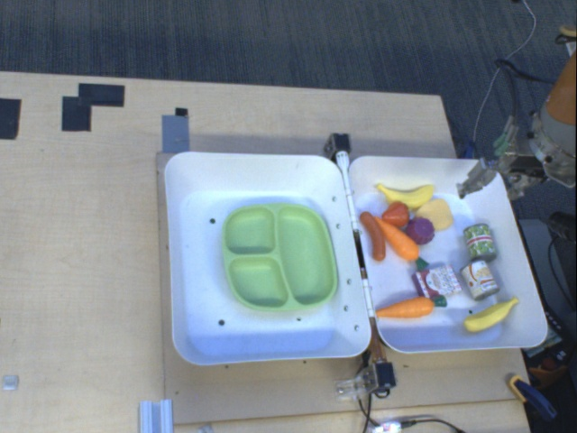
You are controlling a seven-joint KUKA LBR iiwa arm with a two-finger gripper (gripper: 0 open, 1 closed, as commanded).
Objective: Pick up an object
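Observation:
The right bin (523,269) holds several toy foods. A yellow banana (406,192) lies at the back, with a red tomato (395,213), a pale yellow fruit (437,213) and a purple piece (419,230) just below it. An orange carrot (397,238) lies beside a brown sausage (372,236). Toward the right stand a green can (479,241) and a second can (481,280), next to a red packet (438,281). Another carrot (406,308) and a second banana (491,314) lie at the front. My gripper (482,180) hangs over the bin's far right corner, above and behind the green can, with nothing seen in it.
The left bin (189,242) holds a green divided tray (278,255). A black post (339,142) stands at the back between the bins. Cables and a connector (379,377) lie at the front edge. The arm's orange band (561,106) shows at the right.

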